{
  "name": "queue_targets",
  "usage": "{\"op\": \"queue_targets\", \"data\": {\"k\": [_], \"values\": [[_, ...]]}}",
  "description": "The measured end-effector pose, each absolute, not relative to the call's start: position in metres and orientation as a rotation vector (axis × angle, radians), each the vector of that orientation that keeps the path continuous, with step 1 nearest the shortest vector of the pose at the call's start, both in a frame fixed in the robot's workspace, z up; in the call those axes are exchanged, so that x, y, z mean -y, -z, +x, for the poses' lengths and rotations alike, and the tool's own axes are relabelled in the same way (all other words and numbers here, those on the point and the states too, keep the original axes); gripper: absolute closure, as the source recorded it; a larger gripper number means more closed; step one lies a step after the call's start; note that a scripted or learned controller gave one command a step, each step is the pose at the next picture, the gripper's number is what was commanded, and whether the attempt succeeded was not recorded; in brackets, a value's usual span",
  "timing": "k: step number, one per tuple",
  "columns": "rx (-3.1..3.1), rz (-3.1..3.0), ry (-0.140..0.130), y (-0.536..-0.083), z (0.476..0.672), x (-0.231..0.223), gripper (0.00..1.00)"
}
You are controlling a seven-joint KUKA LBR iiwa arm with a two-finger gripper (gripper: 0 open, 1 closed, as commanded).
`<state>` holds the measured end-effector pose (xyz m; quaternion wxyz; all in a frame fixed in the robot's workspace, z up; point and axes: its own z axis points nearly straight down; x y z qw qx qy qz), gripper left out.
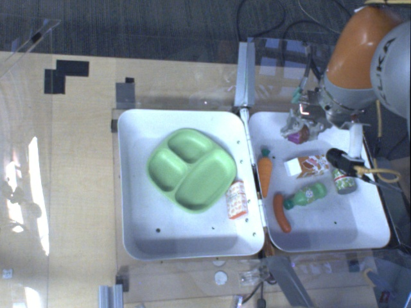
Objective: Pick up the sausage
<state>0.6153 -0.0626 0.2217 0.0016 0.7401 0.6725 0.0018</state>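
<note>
Reddish-brown and short, the sausage (281,212) lies on the floor of the right bin (372,233), near that bin's front-left corner, its long axis running roughly from the back of the bin toward the front with a slight lean. Taking the sausage as landmark: the carrot (264,171) sits just behind it along the bin's left wall, the green bottle (307,196) lies just to its right and almost touches its upper end, and the hand (306,122) hangs well behind it, over the back of the same bin, above a small purple item (295,135). Whether the hand's tips are apart or together cannot be told; nothing is visibly held. Judged from this, the sausage lies forward and slightly left of the hand, so the coming reach must travel toward the bin's front, with the grip probably set across the sausage's short width, clear of the bottle
</note>
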Motion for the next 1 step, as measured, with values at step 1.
{"op": "queue_targets", "data": {"k": [1], "values": [[-1.995,2.423,-0.007,-0.2123,0.6197,0.0771,1.0]]}}
